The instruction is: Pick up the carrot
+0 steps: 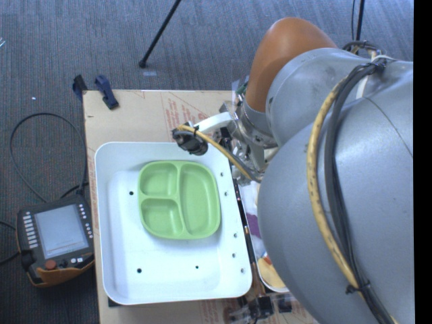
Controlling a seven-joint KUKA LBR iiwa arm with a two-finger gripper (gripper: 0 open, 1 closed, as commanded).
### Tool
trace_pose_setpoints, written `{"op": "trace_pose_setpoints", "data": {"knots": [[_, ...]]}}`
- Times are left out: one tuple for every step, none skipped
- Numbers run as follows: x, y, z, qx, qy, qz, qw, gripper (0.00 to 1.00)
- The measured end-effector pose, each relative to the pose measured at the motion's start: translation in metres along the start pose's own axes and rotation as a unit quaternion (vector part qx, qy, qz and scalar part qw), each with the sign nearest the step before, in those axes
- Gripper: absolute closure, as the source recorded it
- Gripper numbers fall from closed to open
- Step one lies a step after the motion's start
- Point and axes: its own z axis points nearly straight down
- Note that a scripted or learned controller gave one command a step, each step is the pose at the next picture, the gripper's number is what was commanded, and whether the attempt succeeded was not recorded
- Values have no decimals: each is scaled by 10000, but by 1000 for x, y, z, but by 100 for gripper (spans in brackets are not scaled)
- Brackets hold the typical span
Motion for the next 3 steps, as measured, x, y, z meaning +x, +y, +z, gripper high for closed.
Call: {"op": "trace_pose_setpoints", "data": {"knots": [[0,6,-1,-20,3,49,10000,0],[-29,-37,90,-9,-48,-2467,9691,0],[-84,-43,152,-17,-1,-3227,9465,0]]}}
